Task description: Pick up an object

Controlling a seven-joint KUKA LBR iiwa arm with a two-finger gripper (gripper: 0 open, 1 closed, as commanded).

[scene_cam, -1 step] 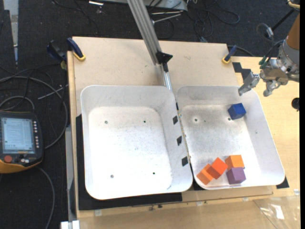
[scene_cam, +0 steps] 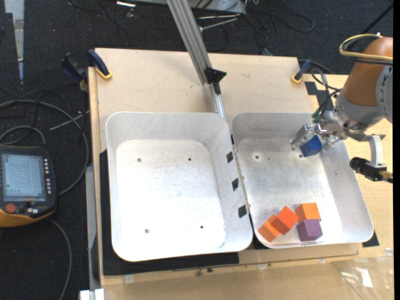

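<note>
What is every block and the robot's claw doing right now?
gripper: over the right bin's far side, shut on the blue block.
blue block: held between the fingers, up near the bin's far right.
orange blocks: three, lying bunched together at the near edge of the right bin.
purple block: lying against the orange ones, untouched.
left bin: sitting flat beside the right one.

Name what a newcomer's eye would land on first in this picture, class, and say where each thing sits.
First, the cluster of blocks, orange ones and a purple one, at the near edge of the right bin. Next, the arm reaching in from the right, its claw over that bin's far part with a blue block at its tip. The left bin lies beside it.
</note>
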